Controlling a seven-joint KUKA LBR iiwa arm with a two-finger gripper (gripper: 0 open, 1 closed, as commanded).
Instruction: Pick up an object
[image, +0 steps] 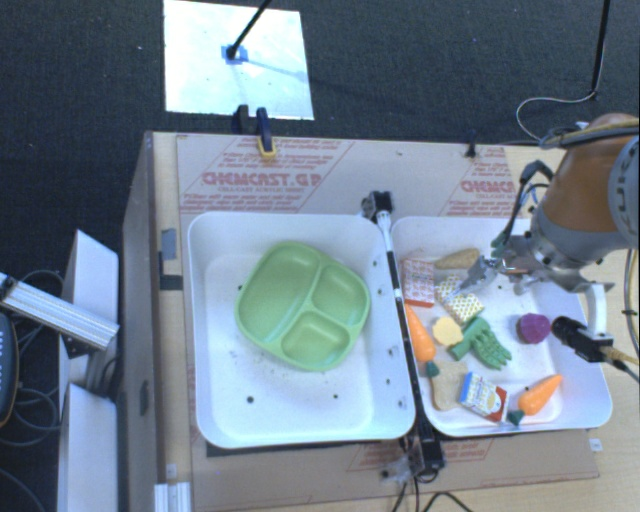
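Observation:
The right bin (598, 405) holds several toy foods. Among them are a tan piece (457, 260), a red checkered packet (418, 280), a yellow checkered square (460, 300), a green hand-shaped toy (484, 343) and a purple lump (533, 327). There are also a carrot (420, 338) by the divider, a second carrot (540, 393) at the front right and a small printed box (482, 396). My gripper (483, 270) hangs low over the back of this bin, just right of the tan piece and above the checkered square. Nothing is seen in its grasp.
The left bin (225, 400) holds a green divided plate (303, 305). A black rail (395, 300) separates the two bins. A black part with a white bracket (580, 338) sticks out below the wrist, beside the purple lump. Cables (560, 105) hang at the back right.

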